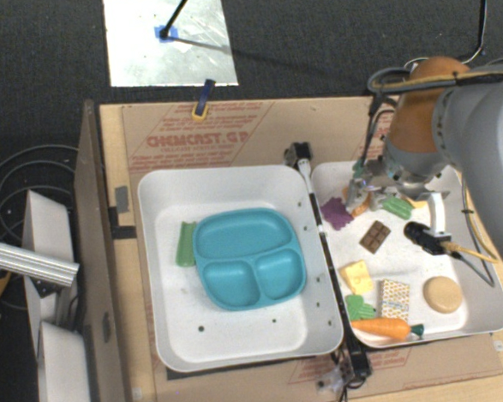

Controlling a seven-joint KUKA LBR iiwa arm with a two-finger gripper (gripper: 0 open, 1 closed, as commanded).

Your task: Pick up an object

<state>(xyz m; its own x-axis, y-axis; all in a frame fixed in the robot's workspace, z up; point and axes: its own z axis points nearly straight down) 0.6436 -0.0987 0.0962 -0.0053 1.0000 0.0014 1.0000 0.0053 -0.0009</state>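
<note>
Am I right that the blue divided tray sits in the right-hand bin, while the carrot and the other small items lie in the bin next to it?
Not quite: the blue divided tray sits in the left-hand bin, as the camera view shows. The rest stands: the carrot and the other small items lie in the bin next to it, the right-hand bin.

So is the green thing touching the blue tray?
Touching, it seems. The camera view shows the green piece lying flat in the left bin, its right edge tucked against the blue tray's left rim with no white gap between them.
</note>
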